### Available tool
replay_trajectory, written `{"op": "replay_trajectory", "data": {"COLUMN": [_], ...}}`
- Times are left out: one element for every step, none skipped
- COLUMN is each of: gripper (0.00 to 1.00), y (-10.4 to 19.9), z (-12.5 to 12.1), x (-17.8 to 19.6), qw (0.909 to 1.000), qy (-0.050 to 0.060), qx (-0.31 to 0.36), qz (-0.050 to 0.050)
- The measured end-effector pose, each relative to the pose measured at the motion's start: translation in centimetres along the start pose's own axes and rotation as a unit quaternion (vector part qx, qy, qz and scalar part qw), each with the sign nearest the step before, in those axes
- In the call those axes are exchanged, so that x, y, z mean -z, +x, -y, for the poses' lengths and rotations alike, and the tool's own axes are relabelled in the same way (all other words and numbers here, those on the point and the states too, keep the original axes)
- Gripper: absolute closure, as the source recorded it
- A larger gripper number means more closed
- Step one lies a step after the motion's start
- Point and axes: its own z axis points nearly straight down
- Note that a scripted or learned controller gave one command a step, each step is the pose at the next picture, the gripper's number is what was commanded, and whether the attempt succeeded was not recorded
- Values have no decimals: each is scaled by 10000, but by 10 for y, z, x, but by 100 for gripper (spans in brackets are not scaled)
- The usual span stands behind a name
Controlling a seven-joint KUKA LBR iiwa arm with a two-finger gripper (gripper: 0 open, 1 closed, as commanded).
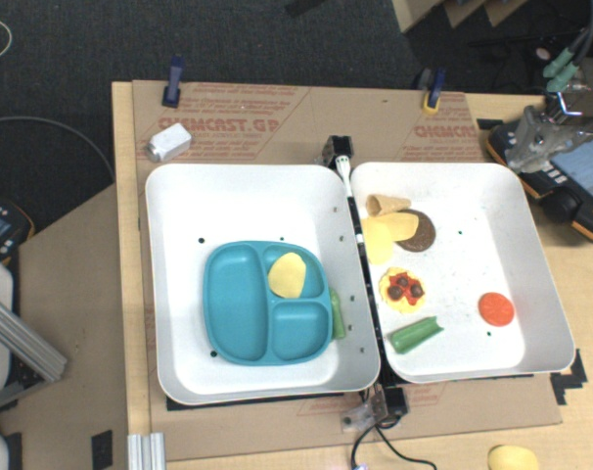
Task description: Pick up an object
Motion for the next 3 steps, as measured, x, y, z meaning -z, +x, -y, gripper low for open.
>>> {"op": "replay_trajectory", "data": {"gripper": [100,100,100], "y": [34,24,76], "z": [4,3,8], "x": [-120,-218,-260], "qw": [9999,9999,9999], "qy": [172,166,158], "qx": [-4,-30,7], "qz": [-2,1,-10]}}
